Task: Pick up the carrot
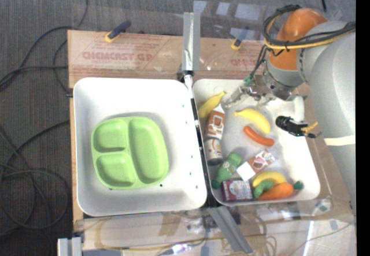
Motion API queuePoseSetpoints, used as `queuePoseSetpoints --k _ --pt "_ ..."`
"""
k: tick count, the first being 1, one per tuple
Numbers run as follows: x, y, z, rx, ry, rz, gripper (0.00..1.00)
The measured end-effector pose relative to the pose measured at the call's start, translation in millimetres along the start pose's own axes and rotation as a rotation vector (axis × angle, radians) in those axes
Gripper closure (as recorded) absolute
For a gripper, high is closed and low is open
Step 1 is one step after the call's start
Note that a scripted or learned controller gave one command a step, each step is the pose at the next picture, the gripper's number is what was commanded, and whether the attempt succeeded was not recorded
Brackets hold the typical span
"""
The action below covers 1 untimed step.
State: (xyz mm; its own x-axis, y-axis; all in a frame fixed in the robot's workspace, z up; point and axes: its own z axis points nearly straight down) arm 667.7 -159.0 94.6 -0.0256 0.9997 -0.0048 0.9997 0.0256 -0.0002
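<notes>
Left bin (pixel 87 133): I log one green divided plate (pixel 130 151), three compartments, lying flat near the bin's middle.

Right bin (pixel 306 154), far-left corner: a yellow banana (pixel 210 104), with a brown-and-white carton (pixel 215 125) just below it.

Centre: a second banana (pixel 255 118) and a red sausage (pixel 258 136) just beneath it.

Near edge: a green bottle (pixel 226 169), a dark red juice box (pixel 236 189), a small white carton (pixel 261 161), a third banana (pixel 269 178).

Near-right corner: the carrot (pixel 278 191), orange with a green top, lying beside that third banana and well apart from the arm.

Far side of the right bin: the gripper (pixel 252 92) hangs over the bin close to the second banana; I cannot tell how its fingers stand. I see nothing held in it.
</notes>
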Motion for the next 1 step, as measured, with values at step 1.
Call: queuePoseSetpoints --k 1 --pt "72.9 -20.1 -89.6 0.0 0.003 -0.259 0.0"
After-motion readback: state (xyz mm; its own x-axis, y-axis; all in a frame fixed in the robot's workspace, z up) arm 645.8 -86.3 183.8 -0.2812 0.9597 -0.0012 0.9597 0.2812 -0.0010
